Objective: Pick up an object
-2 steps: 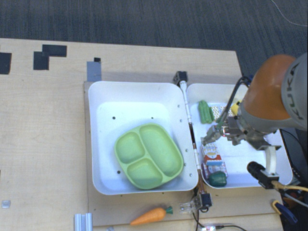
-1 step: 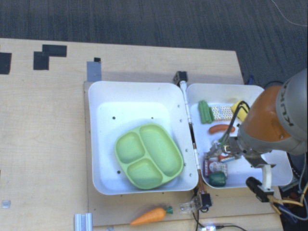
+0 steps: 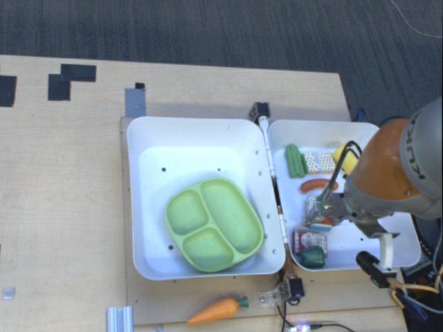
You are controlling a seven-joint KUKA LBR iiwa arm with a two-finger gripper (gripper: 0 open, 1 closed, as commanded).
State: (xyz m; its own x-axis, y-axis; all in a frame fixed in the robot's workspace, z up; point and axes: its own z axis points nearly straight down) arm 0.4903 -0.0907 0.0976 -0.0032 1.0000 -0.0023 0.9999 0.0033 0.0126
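Note:
My gripper [image 3: 320,210] hangs low in the right bin [image 3: 408,254], near its left side. Just above it lies an orange-red sausage [image 3: 315,184]. Just below it sits a small red-and-white packet [image 3: 311,239] with a dark green round object [image 3: 313,257] against the bin's front wall. Farther back lie a green ridged vegetable [image 3: 295,160], a white speckled packet [image 3: 320,161] and a yellow item [image 3: 344,159] partly hidden by the arm. The arm's orange band [image 3: 386,166] covers the middle of this bin.
The left bin [image 3: 149,185] holds a pale green divided plate [image 3: 214,223]. An orange carrot [image 3: 216,311] lies on the bench in front of the bins. The wall between the two bins [image 3: 271,185] runs close to the gripper's left.

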